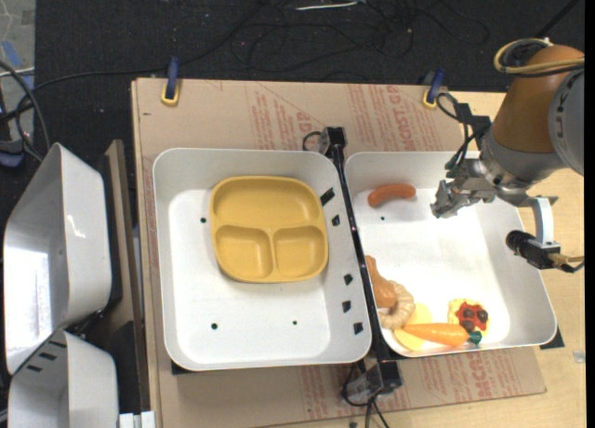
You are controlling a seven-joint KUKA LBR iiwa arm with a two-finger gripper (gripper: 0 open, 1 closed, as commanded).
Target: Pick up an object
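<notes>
We can see red printed lettering running across the brown board [279, 105] that covers the worktop, above and below the bins, but it lies reversed and too faint to read.

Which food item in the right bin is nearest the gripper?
The sausage, lying alone at the bin's far edge, just left of the gripper. The carrot and the other pieces sit clustered in the near corner.

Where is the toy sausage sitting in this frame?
The sausage lies in the right bin, near its far left corner beside the divider, just left of the gripper and apart from the food pile along the near edge.
</notes>
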